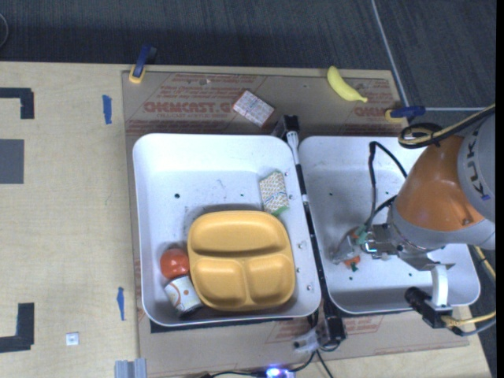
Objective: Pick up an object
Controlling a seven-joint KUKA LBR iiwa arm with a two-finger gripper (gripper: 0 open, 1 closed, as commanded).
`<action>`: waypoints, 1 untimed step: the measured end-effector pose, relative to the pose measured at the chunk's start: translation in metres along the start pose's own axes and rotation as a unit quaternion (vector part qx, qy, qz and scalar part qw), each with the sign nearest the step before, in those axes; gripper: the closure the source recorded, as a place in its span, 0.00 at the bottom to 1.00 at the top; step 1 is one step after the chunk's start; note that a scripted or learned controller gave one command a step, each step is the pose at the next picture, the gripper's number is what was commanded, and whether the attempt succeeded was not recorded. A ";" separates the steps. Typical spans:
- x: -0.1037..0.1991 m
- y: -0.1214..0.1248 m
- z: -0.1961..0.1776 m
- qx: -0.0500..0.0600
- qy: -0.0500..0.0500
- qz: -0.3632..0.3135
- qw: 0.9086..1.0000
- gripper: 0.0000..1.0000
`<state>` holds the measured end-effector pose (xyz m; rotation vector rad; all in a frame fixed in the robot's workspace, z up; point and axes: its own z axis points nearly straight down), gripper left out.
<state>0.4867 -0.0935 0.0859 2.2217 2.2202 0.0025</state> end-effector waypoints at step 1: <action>0.000 0.002 -0.010 -0.003 0.000 0.000 1.000 1.00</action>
